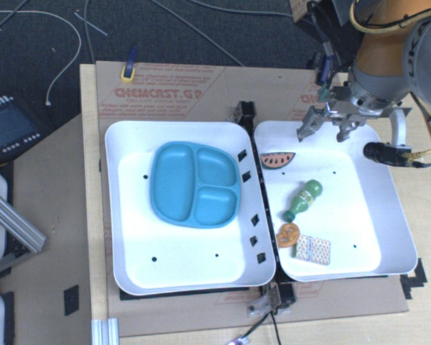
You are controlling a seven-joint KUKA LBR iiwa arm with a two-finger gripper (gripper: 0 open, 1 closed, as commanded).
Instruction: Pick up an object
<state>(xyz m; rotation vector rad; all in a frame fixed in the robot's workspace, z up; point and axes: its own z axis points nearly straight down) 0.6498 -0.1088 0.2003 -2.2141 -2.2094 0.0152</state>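
The landmark here is the right bin (377, 214), the white tray under the arm's side of the bench (172, 77). In its near part, close to the front rim, lies a small patterned packet (314, 249), and touching the packet's left side is a small orange-brown pretzel-like piece (288, 234), hard against the bin's left wall. Just beyond these, still toward the bin's left, a green bottle (303, 199) lies on its side, tilted, with its rounder end pointing away and to the right. Farther back, near the bin's far left corner, a watermelon slice (277, 159) lies flat, red with a green rind edge.

Left of the right bin and separated from it by a row of black clips, the left bin (129, 250) carries a blue divided plate (196, 184) with three compartments, set roughly in its middle.

Over the far rim of the right bin hangs the pincer (326, 126), its two fingers spread apart with nothing between them, well apart from the bottle and beyond the watermelon slice. Above it rises the grey wrist with its orange band (395, 27).
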